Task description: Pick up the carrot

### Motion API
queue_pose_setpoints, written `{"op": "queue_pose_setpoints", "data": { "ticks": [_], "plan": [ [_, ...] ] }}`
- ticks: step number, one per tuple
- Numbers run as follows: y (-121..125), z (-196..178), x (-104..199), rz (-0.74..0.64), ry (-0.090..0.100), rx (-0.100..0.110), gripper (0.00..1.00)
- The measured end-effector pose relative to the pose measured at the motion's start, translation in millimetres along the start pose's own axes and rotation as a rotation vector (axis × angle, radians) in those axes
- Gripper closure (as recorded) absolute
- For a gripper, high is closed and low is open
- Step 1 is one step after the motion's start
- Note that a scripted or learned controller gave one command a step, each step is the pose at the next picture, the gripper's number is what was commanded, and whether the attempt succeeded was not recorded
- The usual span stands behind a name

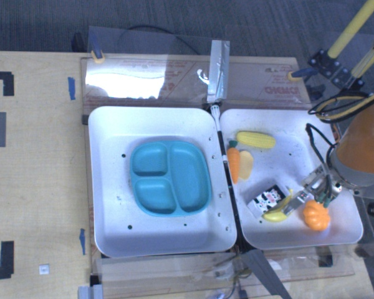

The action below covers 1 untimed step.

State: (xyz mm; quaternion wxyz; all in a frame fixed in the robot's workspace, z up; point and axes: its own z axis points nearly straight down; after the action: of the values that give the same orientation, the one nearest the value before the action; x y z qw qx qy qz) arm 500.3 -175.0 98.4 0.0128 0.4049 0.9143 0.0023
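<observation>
Carrot (pixel 234 164) in right bin (pixel 346 229), at its left wall, long axis running near-to-far, green top at far end.
Smooth orange taper, touching a pale yellowish piece (pixel 245 162) on its right; corn cob (pixel 256 140) lies crosswise just beyond. Claw (pixel 305 195) low at bin's right side, over banana (pixel 278 212), beside round orange fruit (pixel 316 216); can't tell whether it's open or closed. Teal divided plate (pixel 171 177) in left bin (pixel 106 185).

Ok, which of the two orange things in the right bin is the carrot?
The carrot is the long, tapered one with a green top, lying by the bin's left wall beside the corn cob. The round orange fruit sits by the gripper.
</observation>
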Motion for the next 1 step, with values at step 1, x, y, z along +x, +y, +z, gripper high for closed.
{"op": "queue_pose_setpoints", "data": {
  "ticks": [1],
  "plan": [
    [2.1,-10.8,0.3,-0.001,-0.001,-0.004,1.0]
  ]
}}
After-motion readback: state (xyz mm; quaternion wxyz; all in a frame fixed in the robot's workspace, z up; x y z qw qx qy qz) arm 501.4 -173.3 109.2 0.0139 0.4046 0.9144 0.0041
